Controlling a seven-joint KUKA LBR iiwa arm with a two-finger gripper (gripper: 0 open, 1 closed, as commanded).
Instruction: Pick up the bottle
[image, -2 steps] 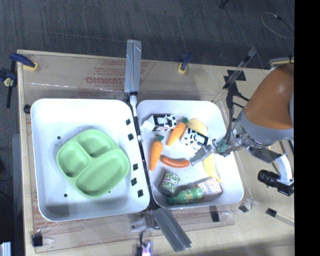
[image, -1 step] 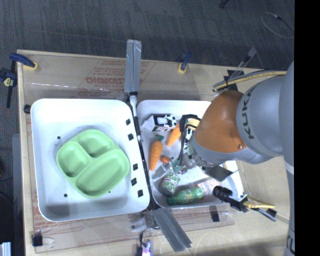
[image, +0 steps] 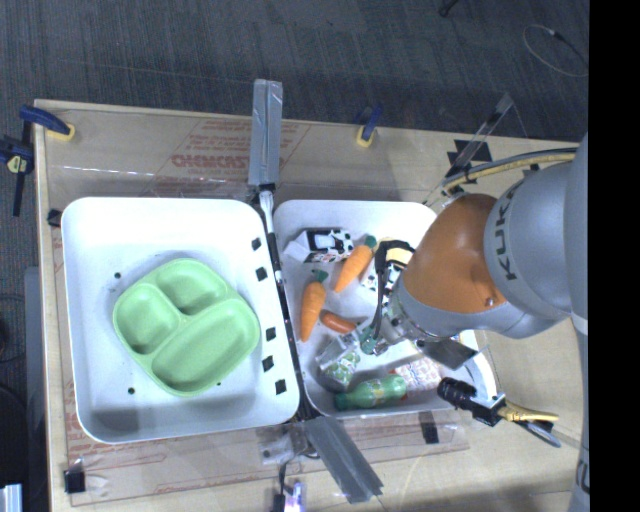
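Surface (image: 420, 150) under both bins is pale wood, and the arm (image: 520, 250) reaches in over it from the right, its grey bulk and orange band covering much of the right bin (image: 300, 225). The left bin (image: 90, 230) holds a green divided plate (image: 185, 325) and nothing that bears on the task.

In the right bin the bottle (image: 372, 392) lies on its side along the near wall, green, with its long axis running nearly left to right (tilted up a little toward the right). Just above it sits a clear packet (image: 340, 362) with green contents, touching or almost touching it. Farther up are two carrots (image: 313, 310), a small red piece (image: 338, 323) and a black and white toy (image: 328, 241).

The hand (image: 377, 335) hangs over the middle of the bin, its tip just above the packet. Whether it is wide or narrow I cannot tell, since the wrist hides most of it; nothing is seen in its grip.

The relation that matters: the bottle lies below the hand in this view, toward the near wall, and close by. A grasp likely needs a short shift that way, closing across the bottle's short width, with the wall and the packet crowding either side.
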